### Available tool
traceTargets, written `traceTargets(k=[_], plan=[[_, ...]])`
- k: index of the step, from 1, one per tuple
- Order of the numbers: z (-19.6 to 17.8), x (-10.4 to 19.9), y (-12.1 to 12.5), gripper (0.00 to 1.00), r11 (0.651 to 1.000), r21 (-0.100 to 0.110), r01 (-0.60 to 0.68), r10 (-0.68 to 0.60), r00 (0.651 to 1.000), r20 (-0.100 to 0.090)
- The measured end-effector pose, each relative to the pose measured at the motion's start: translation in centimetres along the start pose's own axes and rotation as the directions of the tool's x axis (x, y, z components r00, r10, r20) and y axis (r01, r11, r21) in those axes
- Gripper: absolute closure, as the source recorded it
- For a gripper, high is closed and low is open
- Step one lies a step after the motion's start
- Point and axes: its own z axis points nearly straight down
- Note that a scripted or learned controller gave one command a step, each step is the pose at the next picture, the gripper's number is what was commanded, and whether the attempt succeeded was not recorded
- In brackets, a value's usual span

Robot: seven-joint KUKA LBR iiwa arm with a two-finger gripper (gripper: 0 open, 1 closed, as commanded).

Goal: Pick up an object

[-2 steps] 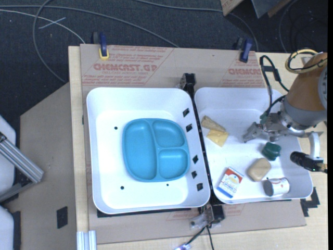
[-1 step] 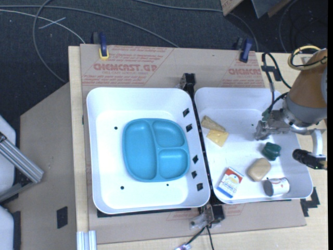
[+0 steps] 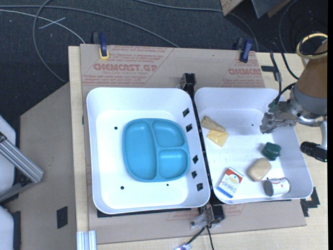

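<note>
— Where does everything sit relative to the divided plate (image 3: 155, 150)?
— It lies in the left bin (image 3: 99, 139). Right of it, in the right bin (image 3: 237, 100): wedge (image 3: 214, 130), carton (image 3: 229, 182), roll (image 3: 258, 169), cylinder (image 3: 276, 186).

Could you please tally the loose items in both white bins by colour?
Blue: 1, the divided plastic tray
Yellow: 2 foam wedges
Dark green: 1 small block
Tan: 1 rounded lump
Red-and-white: 1 small box
White: 1 cylinder
Total: 7

A brown desk (image 3: 73, 155) carries two white bins side by side. The left bin (image 3: 99, 139) holds a blue divided plate (image 3: 156, 149). Two blue clamps (image 3: 103, 47) grip the desk's far edge. Grey cables (image 3: 62, 4) trail across the dark floor (image 3: 31, 56).
</note>
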Motion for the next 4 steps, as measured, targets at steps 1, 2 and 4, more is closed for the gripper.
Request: traceTargets(k=[1,2,4], plan=[[-5.9,0.7,-0.5,1.00,1.000,0.000,0.000,0.000,1.000,0.000],[-11.3,0.7,-0.3,1.00,1.000,-0.003,0.000,0.000,1.000,0.001],[-12.1,10.5,-1.6,1.00,1.000,0.006,0.005,-0.005,1.000,-0.005]])
